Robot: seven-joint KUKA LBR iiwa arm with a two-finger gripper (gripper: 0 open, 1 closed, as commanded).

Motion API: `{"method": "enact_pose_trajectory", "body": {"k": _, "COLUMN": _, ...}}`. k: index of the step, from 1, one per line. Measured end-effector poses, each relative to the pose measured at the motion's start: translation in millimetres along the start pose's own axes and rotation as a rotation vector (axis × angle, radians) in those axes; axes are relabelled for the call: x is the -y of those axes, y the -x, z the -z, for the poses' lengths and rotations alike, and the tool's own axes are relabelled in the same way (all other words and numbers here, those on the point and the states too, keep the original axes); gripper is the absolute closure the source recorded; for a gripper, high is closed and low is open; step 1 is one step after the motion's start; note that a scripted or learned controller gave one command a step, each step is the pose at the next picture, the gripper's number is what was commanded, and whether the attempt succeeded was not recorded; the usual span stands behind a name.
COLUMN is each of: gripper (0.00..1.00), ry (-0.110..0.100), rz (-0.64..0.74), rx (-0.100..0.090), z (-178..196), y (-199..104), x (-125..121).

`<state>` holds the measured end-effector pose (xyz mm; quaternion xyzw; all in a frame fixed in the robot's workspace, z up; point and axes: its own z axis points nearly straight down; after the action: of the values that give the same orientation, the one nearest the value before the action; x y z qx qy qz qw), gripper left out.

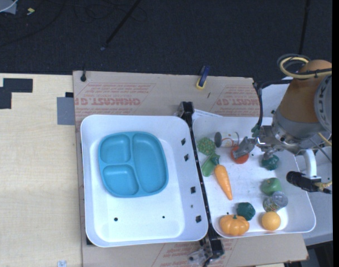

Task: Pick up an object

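While nothing is lifted yet: two white bins, left bin (91, 216) with blue divided plate (133, 164); right bin (308, 218) with toy food; arm's gripper (248, 147) low over red tomato (240, 156), opening impossible to tell; grasp and lift remaining

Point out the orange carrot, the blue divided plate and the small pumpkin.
orange carrot (223, 182), camera view, mid-body.
blue divided plate (133, 164), camera view, central divider.
small orange pumpkin (234, 225), camera view, its top.

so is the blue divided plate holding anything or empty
Empty. The blue plate lies flat in the left bin, its three compartments all bare blue; the toy food sits in the right bin.
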<state>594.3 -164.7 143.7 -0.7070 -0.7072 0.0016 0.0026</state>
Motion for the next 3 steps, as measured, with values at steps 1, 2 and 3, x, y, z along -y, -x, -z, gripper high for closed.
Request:
{"method": "enact_pose_trajectory", "body": {"k": 1, "gripper": 0.0, "ry": -0.001, "rz": -0.001, "rx": 0.0, "z": -54, "y": -2, "x": 0}}
{"method": "enact_pose_trajectory", "body": {"k": 2, "gripper": 1.0, "ry": 0.0, "rz": -0.004, "rx": 0.0, "z": -41, "y": -1, "x": 0}}
{"method": "enact_pose_trajectory", "body": {"k": 3, "gripper": 1.0, "ry": 0.009, "rz": 0.0, "rx": 0.002, "z": 15, "y": 4, "x": -9}}
